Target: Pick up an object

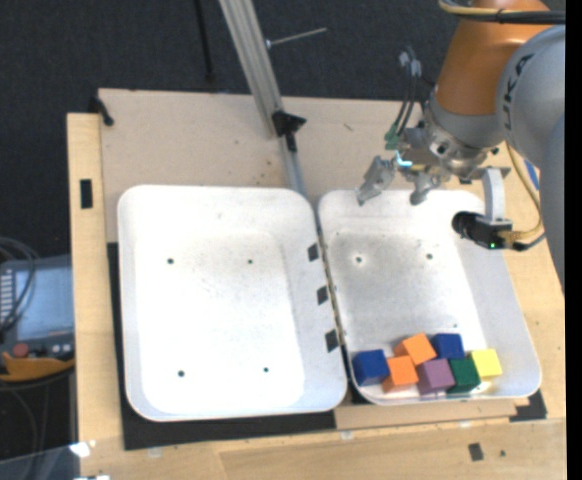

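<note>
I have the worktop (pixel 86 268) in front of me with two white bins on it: the left bin (pixel 216 298) and the right bin (pixel 426 288) side by side, edges touching. My arm (pixel 491 58) reaches in from the right and hangs over the far end of the right bin. Its pincer (pixel 394 186) sits there with the two fingers spread apart and nothing between them.

What I am after is the cluster of small blocks at the near end of the right bin, well apart from the pincer: a blue block (pixel 370 365), two orange blocks (pixel 415 348), a second blue one (pixel 449 345), then purple (pixel 435 374), green (pixel 464 372) and yellow (pixel 487 362), all packed close together.

I judge this the approach step, no grasp begun. Next I need to bring the pincer toward the near end and down over one block at the cluster's edge, the blue or the yellow, where the fingers have room.
</note>
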